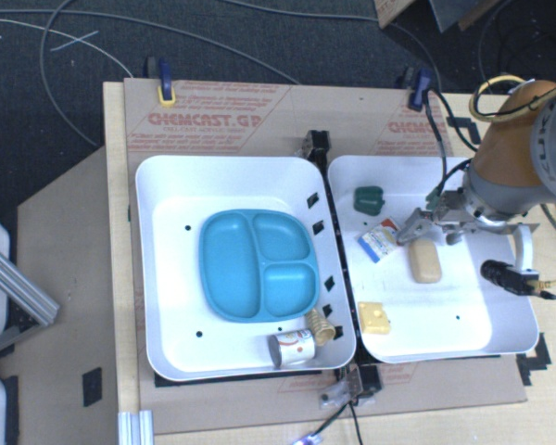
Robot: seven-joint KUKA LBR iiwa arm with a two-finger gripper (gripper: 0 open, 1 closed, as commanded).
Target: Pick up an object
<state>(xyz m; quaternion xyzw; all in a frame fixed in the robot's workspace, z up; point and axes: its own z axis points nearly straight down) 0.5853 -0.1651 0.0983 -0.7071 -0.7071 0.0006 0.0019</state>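
Note:
In the right bin (500,336) lie a tan oblong piece (427,263), a small blue, white and red packet (379,241), a dark green piece (369,198) and a yellow block (374,318). My gripper (433,232) hangs over the far end of the tan piece, its fingers spread apart. One fingertip (410,231) points toward the packet. Nothing is held between the fingers.
The left bin (162,248) holds a blue divided plate (259,264), with a small white can (293,347) and a gold-coloured item (323,327) at its near right corner. A black divider with clips (326,239) runs between the bins. Cables lie at the right beside the arm.

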